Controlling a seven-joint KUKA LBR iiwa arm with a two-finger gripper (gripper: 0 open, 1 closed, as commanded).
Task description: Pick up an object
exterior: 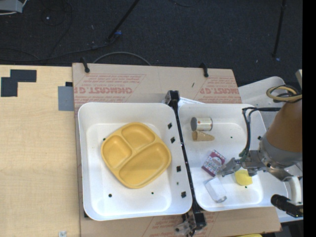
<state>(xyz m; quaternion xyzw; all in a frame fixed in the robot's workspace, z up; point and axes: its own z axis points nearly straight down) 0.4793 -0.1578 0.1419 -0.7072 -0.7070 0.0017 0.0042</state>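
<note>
Camera view: two white bins, seen from above.
Clear cup [216, 190]: nearest, on its side; light, thin, easily crushed.
Yellow block [243, 177]: right bin [232, 120], touching the claw [238, 169]; small, probably firm (grip its flat sides).
Claw: over the block, opening impossible to judge.
Purple packet [214, 162]: just left, flat.
Metal can [201, 124]: farthest, smooth.

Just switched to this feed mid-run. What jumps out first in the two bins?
The yellow divided plate dominates the left bin, lying alone near its middle. In the right bin, the gripper is down beside a small yellow object, with a purple packet to its left. A metal can lies further back.
</note>
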